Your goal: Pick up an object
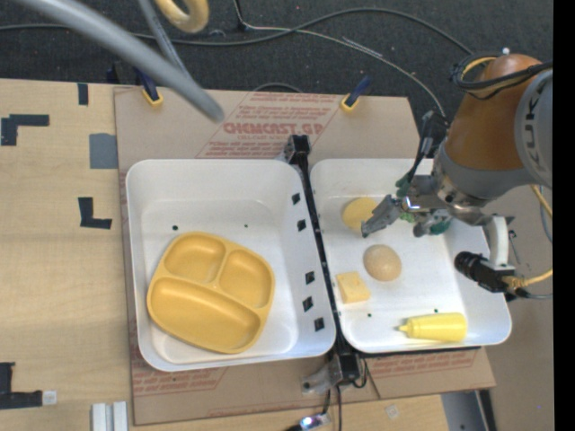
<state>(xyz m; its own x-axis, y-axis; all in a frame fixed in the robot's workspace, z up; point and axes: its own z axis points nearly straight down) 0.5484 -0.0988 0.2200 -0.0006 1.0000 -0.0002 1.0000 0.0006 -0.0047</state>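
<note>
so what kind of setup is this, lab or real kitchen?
Most likely a lab grasping testbed: two white bins clamped onto cardboard, loose cables across the floor, and toy items like the yellow divided plate and mustard bottle under the arm's claw.

wooden bench (pixel 54 268) bears cardboard sheet (pixel 269 124), two bins (pixel 144 182).
</note>
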